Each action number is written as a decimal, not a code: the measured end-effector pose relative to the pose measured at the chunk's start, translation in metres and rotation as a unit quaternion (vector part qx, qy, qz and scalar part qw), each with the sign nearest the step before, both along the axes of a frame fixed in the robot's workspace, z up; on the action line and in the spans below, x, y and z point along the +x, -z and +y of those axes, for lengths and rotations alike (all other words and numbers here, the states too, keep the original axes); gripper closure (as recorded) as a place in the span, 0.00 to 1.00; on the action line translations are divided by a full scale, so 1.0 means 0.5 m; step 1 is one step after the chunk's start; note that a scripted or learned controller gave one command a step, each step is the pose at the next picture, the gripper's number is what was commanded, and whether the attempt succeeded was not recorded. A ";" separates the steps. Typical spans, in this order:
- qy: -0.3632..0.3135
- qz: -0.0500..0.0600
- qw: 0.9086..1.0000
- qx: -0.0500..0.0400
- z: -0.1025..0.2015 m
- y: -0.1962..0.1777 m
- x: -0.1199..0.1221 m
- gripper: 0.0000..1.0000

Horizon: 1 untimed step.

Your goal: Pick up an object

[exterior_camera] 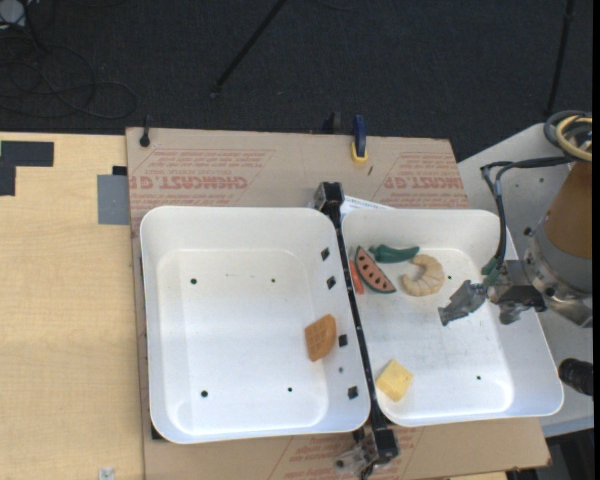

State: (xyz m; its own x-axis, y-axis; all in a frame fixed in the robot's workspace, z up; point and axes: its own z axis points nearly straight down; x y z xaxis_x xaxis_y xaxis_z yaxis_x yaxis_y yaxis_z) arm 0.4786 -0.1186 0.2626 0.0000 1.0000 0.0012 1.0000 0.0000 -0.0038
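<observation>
My gripper (467,303) hovered over the right bin (525,393), nothing visibly between its fingers — how far they were open I cannot tell — croissant (423,275) at ten o'clock.

A tan bread slice (321,338) lies flat in the left bin near its right wall. In the right bin lie a watermelon slice (373,271), a green pepper (395,253), a pale croissant (422,276) and a yellow cheese block (394,380).
</observation>
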 end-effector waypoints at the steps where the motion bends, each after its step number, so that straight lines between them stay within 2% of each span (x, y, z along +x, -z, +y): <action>1: -0.001 -0.010 1.000 -0.003 0.005 -0.510 0.015 0.00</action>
